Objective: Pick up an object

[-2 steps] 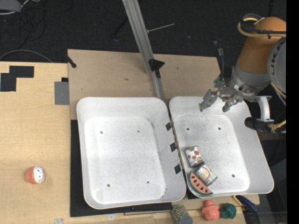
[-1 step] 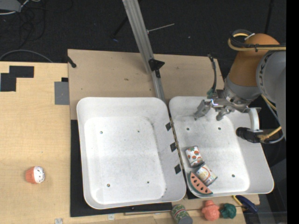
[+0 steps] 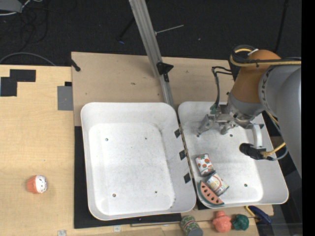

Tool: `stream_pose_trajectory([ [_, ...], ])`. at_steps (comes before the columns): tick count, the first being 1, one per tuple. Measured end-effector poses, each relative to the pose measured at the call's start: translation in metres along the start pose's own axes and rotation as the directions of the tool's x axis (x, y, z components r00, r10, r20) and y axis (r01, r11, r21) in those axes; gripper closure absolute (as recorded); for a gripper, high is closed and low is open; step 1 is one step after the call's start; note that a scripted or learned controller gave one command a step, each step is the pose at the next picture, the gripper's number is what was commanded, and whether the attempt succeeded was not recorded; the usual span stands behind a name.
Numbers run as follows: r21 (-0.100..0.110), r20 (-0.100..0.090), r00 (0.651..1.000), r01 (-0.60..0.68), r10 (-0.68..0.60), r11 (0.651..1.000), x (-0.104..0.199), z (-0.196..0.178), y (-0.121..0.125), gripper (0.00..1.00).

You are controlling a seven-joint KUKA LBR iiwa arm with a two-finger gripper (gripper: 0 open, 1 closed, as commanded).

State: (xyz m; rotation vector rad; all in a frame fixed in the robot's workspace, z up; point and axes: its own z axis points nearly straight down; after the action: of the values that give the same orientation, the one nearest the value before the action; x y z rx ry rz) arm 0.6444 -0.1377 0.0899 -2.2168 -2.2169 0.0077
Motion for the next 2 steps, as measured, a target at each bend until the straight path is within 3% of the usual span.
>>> stream_pose_trajectory([
  [1,-0.005,0.001,1.000,-0.003,0.003,1.000,-0.001,-0.014,0.001,1.00],
  [2,-0.012,0.002,1.000,-0.005,0.005,1.000,-0.006,-0.077,-0.001,1.00],
])
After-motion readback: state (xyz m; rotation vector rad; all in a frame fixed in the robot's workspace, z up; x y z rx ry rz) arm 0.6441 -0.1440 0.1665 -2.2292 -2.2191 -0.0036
